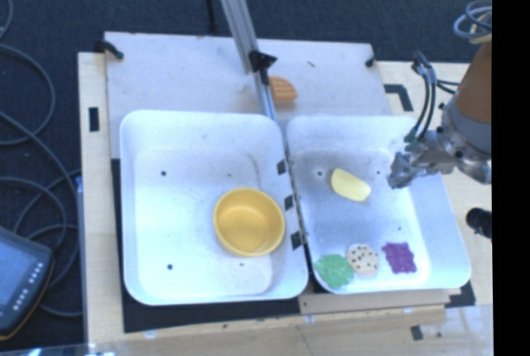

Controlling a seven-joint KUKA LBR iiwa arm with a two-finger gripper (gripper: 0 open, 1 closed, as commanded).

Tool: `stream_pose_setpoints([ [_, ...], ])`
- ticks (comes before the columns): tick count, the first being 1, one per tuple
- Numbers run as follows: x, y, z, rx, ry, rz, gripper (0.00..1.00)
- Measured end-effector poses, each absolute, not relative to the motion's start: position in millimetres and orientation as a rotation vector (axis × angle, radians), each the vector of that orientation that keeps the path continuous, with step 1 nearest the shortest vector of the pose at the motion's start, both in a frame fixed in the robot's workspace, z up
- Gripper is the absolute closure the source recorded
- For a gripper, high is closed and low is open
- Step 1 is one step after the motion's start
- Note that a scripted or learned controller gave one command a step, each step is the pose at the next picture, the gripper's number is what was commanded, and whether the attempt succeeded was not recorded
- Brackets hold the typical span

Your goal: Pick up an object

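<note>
Three small things line the near edge of my right white bin [431, 214]: a green round piece [334, 270], a speckled cookie [362, 259], a purple lumpy toy [400, 257]. Farther back lies a pale yellow oblong block [350, 185], just beside my gripper [402, 172], whose grasp I cannot tell. My left white bin [157, 180] holds a yellow plastic bowl [248, 221].

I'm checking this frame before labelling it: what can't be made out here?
- Pincer, camera view: small and blurred over the right white bin; finger state unreadable.
- Grey arm with orange band: cut off by the right edge.
- Orange object behind the bins: partly hidden by the slanted metal rail; identity unclear.
- Round speckled cookie-like piece: too small to identify.
</note>
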State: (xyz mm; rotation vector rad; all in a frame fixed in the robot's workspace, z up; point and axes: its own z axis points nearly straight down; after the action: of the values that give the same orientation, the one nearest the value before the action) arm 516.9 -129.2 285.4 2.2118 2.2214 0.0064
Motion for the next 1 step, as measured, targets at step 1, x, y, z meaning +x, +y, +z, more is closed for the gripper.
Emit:
stream_pose_setpoints([
  [1,516.3,-81.7,268.9,2.214,2.227,0.001,1.0],
])
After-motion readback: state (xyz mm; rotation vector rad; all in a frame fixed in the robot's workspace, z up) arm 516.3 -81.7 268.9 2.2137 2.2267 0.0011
